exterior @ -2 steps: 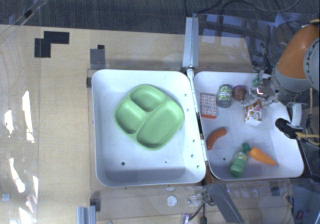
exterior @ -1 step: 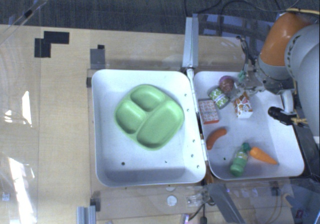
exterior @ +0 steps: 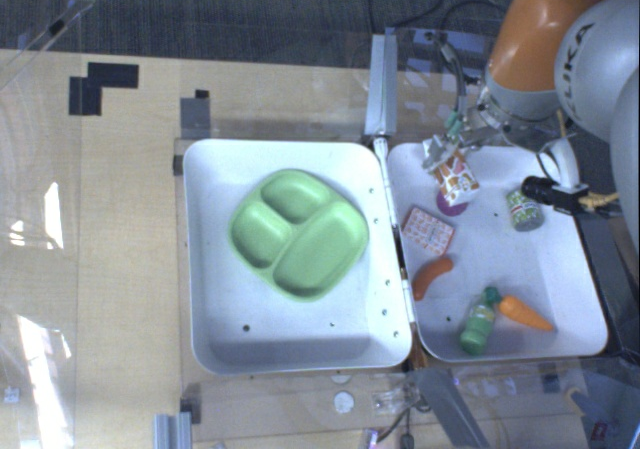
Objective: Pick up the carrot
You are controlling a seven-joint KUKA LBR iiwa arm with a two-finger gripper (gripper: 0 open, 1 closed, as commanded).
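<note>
Carrot (exterior: 524, 312) lies flat near right bin's (exterior: 590, 287) front edge, beside a green bottle (exterior: 479, 325). Likely light, rigid, smooth plastic; grasp across thick middle. Gripper (exterior: 447, 149) hovers at bin's back; grip state cannot be told.

Two bins sit side by side on the bench (exterior: 120, 237); the left bin (exterior: 215, 337) holds a plate with three parts (exterior: 298, 233); the right bin (exterior: 570, 267) holds the small things. The carrot (exterior: 524, 313) lies near the front, just right of a bottle (exterior: 479, 323); a sausage (exterior: 432, 275) lies left of them; a flat waffle (exterior: 428, 230) lies behind it; a carton (exterior: 455, 184) sits further back, under the gripper (exterior: 447, 149); a can (exterior: 523, 210) sits to the right.
</note>
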